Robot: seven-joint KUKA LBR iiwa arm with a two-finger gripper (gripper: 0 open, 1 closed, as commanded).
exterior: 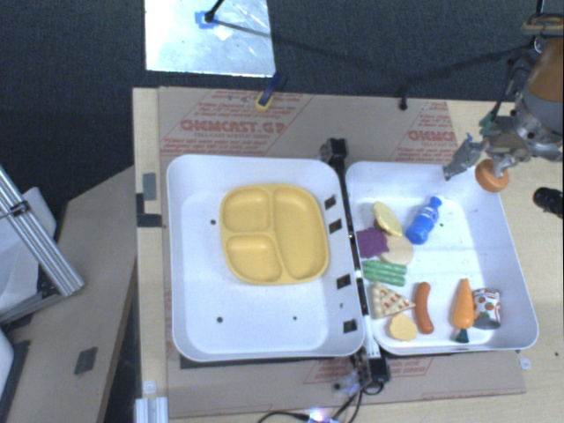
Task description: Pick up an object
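The hand (487,159) is seen at the upper right corner of the right bin (515,263), hanging from the grey arm (542,104). An orange ball (492,177) is gripped between its fingers, held just above the bin's far right rim.

Below and to the left of the hand, a blue bottle (424,220) lies tilted inside the bin. Further left of the hand, a yellow oval piece (387,218), a purple piece (371,242) and a pale round piece (398,254) are clustered together, touching or overlapping. Beneath these a green ridged piece (385,272) and a pizza slice (389,302) are found, with a small yellow piece (403,328) nearest the front rim.

Well below the hand, a sausage (424,307), a carrot (463,307) and a small can (486,308) lie side by side near the bin's front right corner.

Far to the left of the hand, a yellow divided plate (273,233) rests in the left bin (189,263). Both bins sit on the surface (229,122).
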